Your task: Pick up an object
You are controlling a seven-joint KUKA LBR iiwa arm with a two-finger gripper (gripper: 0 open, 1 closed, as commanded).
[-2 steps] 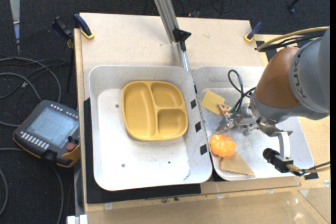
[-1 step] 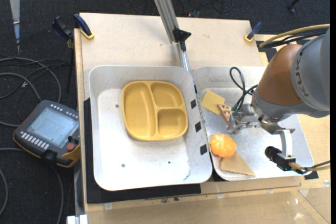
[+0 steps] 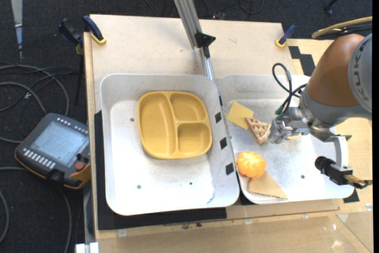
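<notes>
I have the arm (image 3: 340, 83) reaching into the right bin (image 3: 308, 178), with the gripper (image 3: 279, 130) low over the bin floor and just beside the waffle piece (image 3: 258, 129). From my seat I cannot tell its state — the metal parts blur together against the white, and nothing sits plainly in its grip, so I won't call this a hold.

Four things lie in that bin. The waffle piece rests against the corner of the cheese slice (image 3: 240, 115). Nearer me is the orange (image 3: 251, 164), touching the top of a tan wedge (image 3: 266, 186) that lies flat at the bin's front edge. The left bin (image 3: 118, 181) carries a yellow divided plate (image 3: 175, 124), well apart from the arm.

I judge this to be the approach, or the very start of a grasp, with the waffle piece the likely target since it is closest to the tool. The next move calls for getting the tool squarely over that piece and down around it — it is small, and crowded by the cheese on its far side, so a sloppy descent could nudge it away or catch both. Then a straight lift to check anything came up.
</notes>
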